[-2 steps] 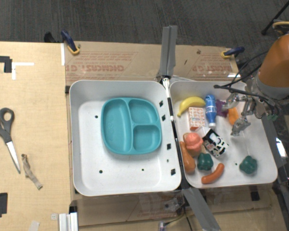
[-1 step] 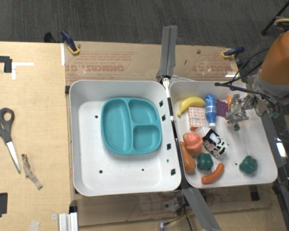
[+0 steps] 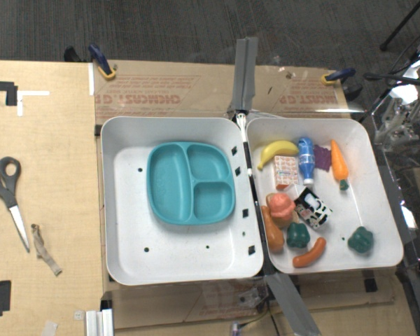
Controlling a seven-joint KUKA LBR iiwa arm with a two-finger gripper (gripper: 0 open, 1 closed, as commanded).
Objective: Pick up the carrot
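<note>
The smooth, pointed orange carrot [image 3: 339,161] is lying near the far right corner of the right bin [image 3: 378,208], just beside a purple toy [image 3: 323,157] and a blue bottle [image 3: 306,161]. The gripper's state cannot be told.

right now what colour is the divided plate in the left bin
Teal, or light blue-green, all over. The divided plate shows best in the camera view.

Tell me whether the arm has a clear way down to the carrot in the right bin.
Probably yes. The carrot lies uncovered near the right bin's far right side, with only a purple piece close on its left.
</note>
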